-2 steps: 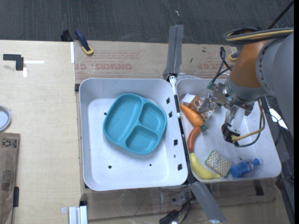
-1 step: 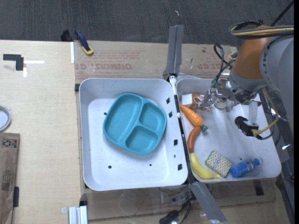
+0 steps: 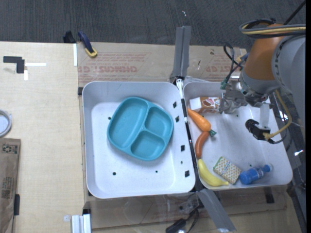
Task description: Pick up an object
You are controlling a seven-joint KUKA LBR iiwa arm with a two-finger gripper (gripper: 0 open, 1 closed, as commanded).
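— Where is the hand [image 3: 227, 106]?

— In the right bin [image 3: 236, 139], near 12 o'clock from the bin's middle, hanging off the grey arm [image 3: 262, 57] that comes in from 2 o'clock. Whether the hand is spread or pressed together, I cannot tell. I can see nothing held in it.

— What is nearest to it?

— A brown-and-red packet [image 3: 210, 103] at 11 o'clock in that bin. The hand is just beside the packet's 3 o'clock edge; I cannot tell whether they touch.

— What crowds that spot?

— A carrot [image 3: 199, 119] lies slantwise at the packet's 7 o'clock, close against it, with its green tip pointing toward 4 o'clock. Below the carrot, at 8 o'clock in the bin, is a curved orange piece [image 3: 201, 142] along the left wall. The bin wall itself closes in the packet at 9 and 12 o'clock.

— And the rest of the bin?

— A banana [image 3: 209, 174] at 7 o'clock, a speckled cracker packet [image 3: 227, 169] touching it at 6 o'clock, and a blue bottle [image 3: 252, 174] lying on its side at 5 o'clock, just beside the cracker packet. All three are well apart from the hand.

— The other bin?

— The left bin [image 3: 90, 144] holds a blue divided plate [image 3: 141, 127] lying tilted near its middle. On the tabletop [image 3: 43, 106] at 9 o'clock sits a tape roll [image 3: 3, 123].
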